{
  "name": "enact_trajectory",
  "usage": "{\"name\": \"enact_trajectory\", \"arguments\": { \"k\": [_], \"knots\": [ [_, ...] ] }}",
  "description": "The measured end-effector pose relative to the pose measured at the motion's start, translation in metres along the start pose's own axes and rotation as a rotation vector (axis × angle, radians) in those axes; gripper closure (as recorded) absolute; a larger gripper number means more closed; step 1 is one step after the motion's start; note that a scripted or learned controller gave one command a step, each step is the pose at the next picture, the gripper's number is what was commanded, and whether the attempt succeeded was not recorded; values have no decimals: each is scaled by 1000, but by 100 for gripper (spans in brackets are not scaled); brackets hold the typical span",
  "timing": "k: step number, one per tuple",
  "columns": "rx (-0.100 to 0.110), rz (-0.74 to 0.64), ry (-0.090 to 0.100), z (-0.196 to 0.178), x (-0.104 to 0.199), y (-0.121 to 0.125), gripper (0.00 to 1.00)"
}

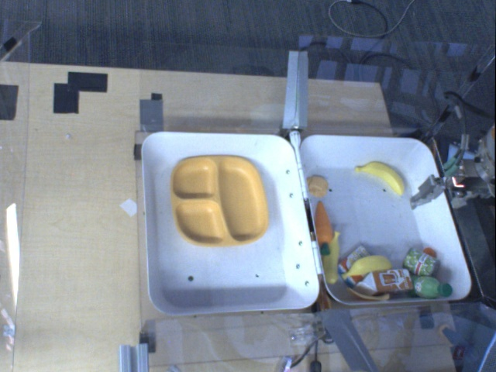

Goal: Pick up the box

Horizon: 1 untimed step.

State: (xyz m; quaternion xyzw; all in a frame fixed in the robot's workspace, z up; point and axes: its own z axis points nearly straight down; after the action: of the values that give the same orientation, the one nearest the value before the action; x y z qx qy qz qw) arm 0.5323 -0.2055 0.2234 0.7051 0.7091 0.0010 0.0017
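The small orange-and-white carton box [387, 281] lies flat in the right shallow white plastic bin [372, 208], against that bin's near wall. Touching the box on its left is a yellow plastic banana [366, 266]; a green round can [419, 262] sits just beyond the box's right end, and a green plastic bottle [431, 288] lies just to the right of the box. A second yellow banana [383, 176] rests well beyond the box, near the far wall. An orange carrot [322, 225] lies left of the box along the dividing wall. The yellow sectioned tray [219, 199] occupies the left white bin [159, 285]. The gripper [434, 191] sits at the right bin's right rim, well apart from the box; finger state cannot be determined.
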Motion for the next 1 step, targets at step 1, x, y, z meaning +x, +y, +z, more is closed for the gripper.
{"name": "enact_trajectory", "arguments": {
  "k": [1],
  "knots": [
    [1, -77, 1, 118, 0, -24, 0]
  ]
}}
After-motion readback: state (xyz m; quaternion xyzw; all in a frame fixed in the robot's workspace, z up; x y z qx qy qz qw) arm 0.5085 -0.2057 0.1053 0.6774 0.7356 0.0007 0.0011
